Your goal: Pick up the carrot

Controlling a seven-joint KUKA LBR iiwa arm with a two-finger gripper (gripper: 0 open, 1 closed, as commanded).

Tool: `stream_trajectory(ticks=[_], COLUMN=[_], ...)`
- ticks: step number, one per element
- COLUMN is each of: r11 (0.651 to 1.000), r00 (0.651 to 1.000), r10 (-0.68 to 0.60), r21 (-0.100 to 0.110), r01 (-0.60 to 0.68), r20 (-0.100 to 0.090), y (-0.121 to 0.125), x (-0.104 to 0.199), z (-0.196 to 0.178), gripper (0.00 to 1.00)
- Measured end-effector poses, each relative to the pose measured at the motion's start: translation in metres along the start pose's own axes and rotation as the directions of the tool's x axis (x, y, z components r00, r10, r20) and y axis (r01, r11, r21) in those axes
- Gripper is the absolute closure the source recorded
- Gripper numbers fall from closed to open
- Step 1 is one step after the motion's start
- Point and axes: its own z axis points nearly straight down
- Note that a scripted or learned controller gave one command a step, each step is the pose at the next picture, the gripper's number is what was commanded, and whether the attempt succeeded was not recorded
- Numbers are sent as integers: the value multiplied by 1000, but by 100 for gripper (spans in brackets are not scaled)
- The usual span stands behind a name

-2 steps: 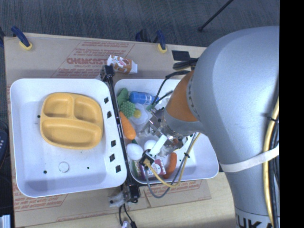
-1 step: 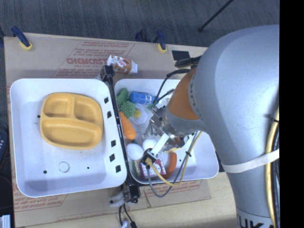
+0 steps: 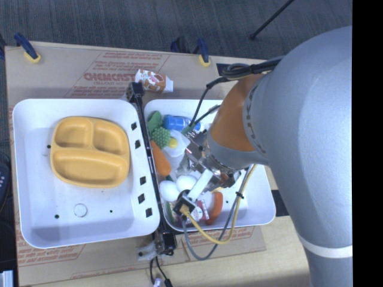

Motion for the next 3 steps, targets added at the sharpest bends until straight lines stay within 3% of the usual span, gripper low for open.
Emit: stream_trajectory(ticks=[1, 2, 3], r11=[995, 1000, 993], r00=[995, 1000, 993], r10=[-100, -30, 120], r21=[1, -3, 0], r01=[100, 30, -120], r20=[1, 0, 2], y=[-53, -20, -41], x=[41, 41, 29], z=[1, -107, -48], gripper=[100, 100, 100])
